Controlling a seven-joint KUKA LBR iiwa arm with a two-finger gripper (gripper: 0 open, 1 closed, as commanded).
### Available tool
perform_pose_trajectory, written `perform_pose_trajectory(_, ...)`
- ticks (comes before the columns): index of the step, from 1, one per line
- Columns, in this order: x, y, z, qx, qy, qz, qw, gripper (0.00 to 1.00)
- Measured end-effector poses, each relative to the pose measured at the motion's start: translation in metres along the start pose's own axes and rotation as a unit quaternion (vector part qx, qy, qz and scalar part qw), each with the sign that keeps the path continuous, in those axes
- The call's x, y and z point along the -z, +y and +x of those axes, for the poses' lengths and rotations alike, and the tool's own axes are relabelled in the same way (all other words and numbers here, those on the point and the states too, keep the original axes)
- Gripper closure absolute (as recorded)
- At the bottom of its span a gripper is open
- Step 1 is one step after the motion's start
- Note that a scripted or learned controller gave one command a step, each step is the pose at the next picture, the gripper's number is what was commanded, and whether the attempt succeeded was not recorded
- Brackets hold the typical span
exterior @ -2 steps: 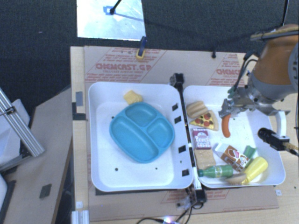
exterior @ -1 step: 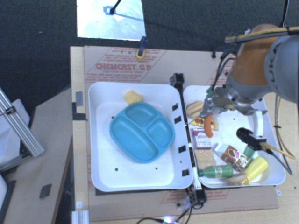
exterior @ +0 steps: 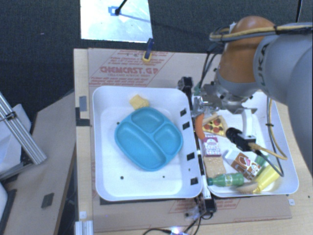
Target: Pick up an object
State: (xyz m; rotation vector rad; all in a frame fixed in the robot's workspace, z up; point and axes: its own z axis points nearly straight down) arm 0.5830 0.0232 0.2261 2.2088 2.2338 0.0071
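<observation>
Leftmost, the shallow white left bin (exterior: 105,180) holds a blue plastic divided plate (exterior: 148,138) w/ a small yellow block (exterior: 139,102) just beside its top edge. Next, the white right bin (exterior: 288,175) has a pizza-slice toy (exterior: 214,126), a red-and-white carton (exterior: 211,145), a tan cracker (exterior: 212,165), a green bottle (exterior: 226,180) and a yellow banana-like toy (exterior: 267,180) crowded together. Gripper (exterior: 199,103) is at that bin's upper left, near the pizza slice; fingers hidden, can't tell if wide or narrow.

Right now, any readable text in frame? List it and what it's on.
"CHEMCAST GP": red print on the brown sheet under the bins; the smaller line beneath it is too blurred to read.
Red carton in the right bin: label too small to read.
Brown packet: print unreadable.
</observation>
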Motion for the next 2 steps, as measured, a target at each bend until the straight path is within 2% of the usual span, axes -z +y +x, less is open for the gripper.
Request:
perform_pose_trajectory(1,-0.001,0.012,0.063,0.0,0.0,0.0,1.0,1.0)
perform_pose_trajectory(2,0.003,-0.001,0.09,-0.002,-0.001,0.002,1.0,1.0)
